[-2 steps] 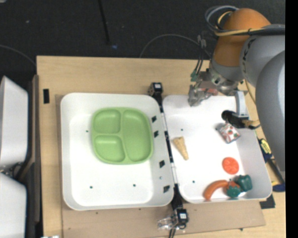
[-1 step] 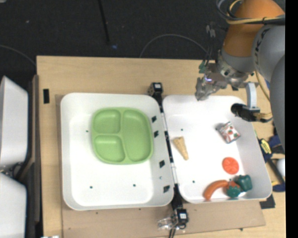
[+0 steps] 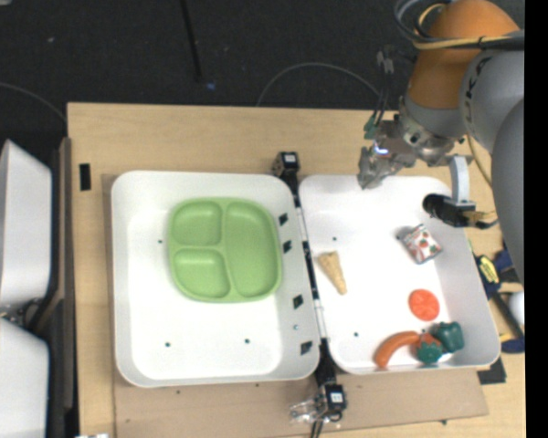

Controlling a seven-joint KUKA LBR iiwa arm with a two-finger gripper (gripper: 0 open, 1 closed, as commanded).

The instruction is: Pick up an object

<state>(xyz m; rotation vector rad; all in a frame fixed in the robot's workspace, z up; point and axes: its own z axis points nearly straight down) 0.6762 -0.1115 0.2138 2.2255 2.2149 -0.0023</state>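
Carrot (image 3: 395, 348) at right bin's (image 3: 365, 199) near edge; my gripper (image 3: 376, 169), finger state unclear, over far edge: descend squarely

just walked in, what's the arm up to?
A pick attempt, not far along. The hand sits over the back edge of the right bin, with nothing visibly between its fingers. The candidates all lie in that bin: a tan cone near the left side, a small silver and red item, a red disc, and an orange curved piece beside a teal toy at the front. The left bin holds a green divided plate.
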